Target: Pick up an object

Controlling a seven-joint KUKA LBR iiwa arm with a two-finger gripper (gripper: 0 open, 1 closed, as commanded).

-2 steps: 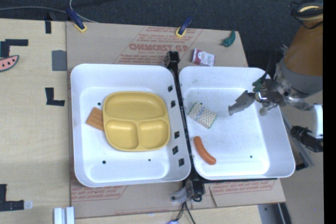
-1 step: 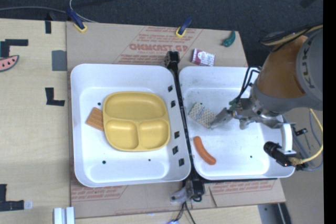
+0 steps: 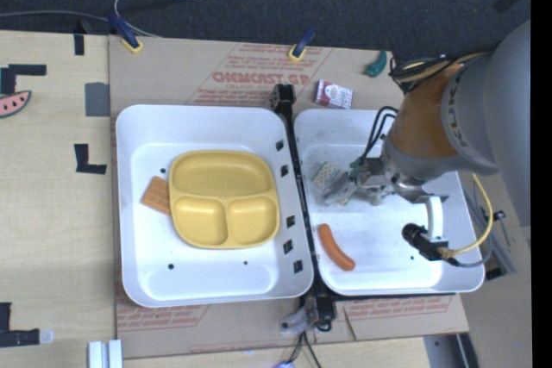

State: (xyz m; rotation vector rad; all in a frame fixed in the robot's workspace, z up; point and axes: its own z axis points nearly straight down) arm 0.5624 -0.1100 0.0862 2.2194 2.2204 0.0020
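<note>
The arm [image 3: 448, 121] enters from the right and bends down over the right bin [image 3: 448, 271], its orange band sitting above the wrist. The gripper [image 3: 349, 184] is low in the upper-left part of this bin, pointing toward the divider between the two bins. Its dark metal tip lies against or directly over a small pale speckled object [image 3: 326, 175] near the bin's left wall. At this angle the wrist and tip merge into one dark mass, so it cannot be told how far the hand is spread, nor whether the speckled object sits between its parts or merely beside them. No object is seen lifted off the bin floor. An orange sausage-shaped object [image 3: 335, 247] lies on the floor of the same bin, below the gripper and apart from it, near the left wall. The left bin [image 3: 138, 271] carries a yellow divided tray [image 3: 224, 196] at its centre, with a brown flat piece [image 3: 156, 196] tucked against the tray's left edge. A black cable [image 3: 379, 129] loops from the wrist upward, and a yellow cable [image 3: 485, 224] runs along the right rim of the right bin.
</note>
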